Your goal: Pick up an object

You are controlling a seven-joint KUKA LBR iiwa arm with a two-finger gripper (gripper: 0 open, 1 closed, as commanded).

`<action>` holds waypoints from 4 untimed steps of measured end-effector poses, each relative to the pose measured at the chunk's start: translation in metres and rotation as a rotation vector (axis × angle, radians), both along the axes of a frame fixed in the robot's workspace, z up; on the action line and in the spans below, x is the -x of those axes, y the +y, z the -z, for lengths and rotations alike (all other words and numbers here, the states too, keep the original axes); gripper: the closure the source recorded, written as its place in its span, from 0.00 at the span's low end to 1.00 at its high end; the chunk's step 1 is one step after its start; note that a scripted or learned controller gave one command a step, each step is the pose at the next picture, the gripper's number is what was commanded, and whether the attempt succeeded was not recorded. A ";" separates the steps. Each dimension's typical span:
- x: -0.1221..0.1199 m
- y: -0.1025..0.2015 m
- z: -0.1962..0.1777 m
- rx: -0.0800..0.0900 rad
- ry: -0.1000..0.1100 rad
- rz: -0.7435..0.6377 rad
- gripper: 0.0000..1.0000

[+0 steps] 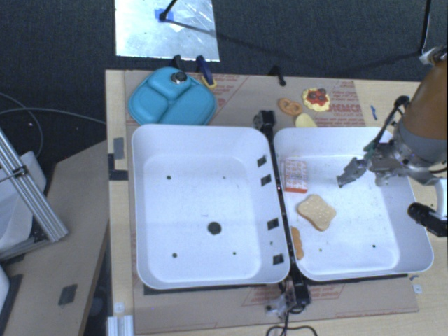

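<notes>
In the right bin (392,257), a slice of toy bread (316,211) lies near the middle. A small red and white packet (295,175) rests beside the divider, and an orange stick-shaped piece (297,243) sits lower against the bin's left wall. My gripper (348,176) hangs over the right bin, to the right of the packet and above and right of the bread. Nothing shows in its grasp. The arm comes in from the right edge.
The left bin (150,187) holds one small dark round object (214,228). Behind the bins on the bench sit a blue lidded tray (172,98) and toy foods (316,98). A black divider with clips (274,201) runs between the bins.
</notes>
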State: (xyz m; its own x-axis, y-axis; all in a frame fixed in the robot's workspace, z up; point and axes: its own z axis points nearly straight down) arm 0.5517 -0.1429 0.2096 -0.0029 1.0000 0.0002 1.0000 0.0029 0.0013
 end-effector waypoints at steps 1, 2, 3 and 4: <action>0.032 0.053 0.129 0.003 -0.007 -0.004 0.00; 0.050 0.128 0.071 -0.008 0.004 -0.002 0.00; 0.050 0.118 0.081 -0.023 -0.003 -0.019 0.00; 0.060 0.218 0.064 -0.007 0.002 0.000 0.00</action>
State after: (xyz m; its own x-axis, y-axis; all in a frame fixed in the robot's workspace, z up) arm 0.4921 0.0751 0.1456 -0.0031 1.0000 0.0069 1.0000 0.0031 -0.0006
